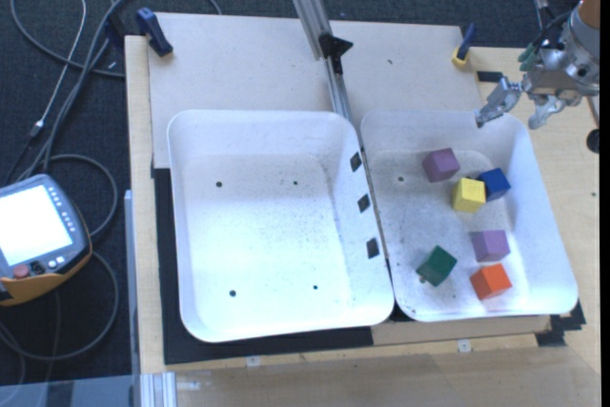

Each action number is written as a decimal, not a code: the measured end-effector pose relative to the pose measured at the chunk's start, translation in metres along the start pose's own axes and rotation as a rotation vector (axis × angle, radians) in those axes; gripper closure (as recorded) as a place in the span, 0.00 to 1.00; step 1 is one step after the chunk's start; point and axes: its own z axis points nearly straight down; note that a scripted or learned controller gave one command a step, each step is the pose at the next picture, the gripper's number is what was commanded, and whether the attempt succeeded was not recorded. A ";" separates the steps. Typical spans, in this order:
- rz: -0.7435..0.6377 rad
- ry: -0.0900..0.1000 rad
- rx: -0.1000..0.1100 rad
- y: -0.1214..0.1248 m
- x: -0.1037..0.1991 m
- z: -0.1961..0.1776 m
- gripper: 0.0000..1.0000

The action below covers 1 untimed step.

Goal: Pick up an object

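Nearest the lens, at the bench's front, sits the right bin (543, 234), and every object in the scene can be placed from it. Inside it, close to its front wall, lie an orange cube (491, 281) and a dark green block (437, 265), the green one toward the divide with the left bin (191, 205). Just behind the orange cube rests a pale purple cube (490, 245). Farther back in the right bin, a yellow cube (469, 194) and a blue cube (494, 183) touch each other, the blue one on the side toward the bin's outer wall. A darker purple cube (440, 164) sits apart from them, nearer the bin's back wall and middle.

Over the back right corner of the right bin hangs the gripper (516, 110), its two fingers spread apart with nothing between them. It is well clear of all six cubes, above the rim rather than down among them.

Behind the right bin, a yellow clamp (463, 55) grips the board's edge.
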 end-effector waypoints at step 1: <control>0.001 0.002 0.006 0.030 -0.016 0.116 0.00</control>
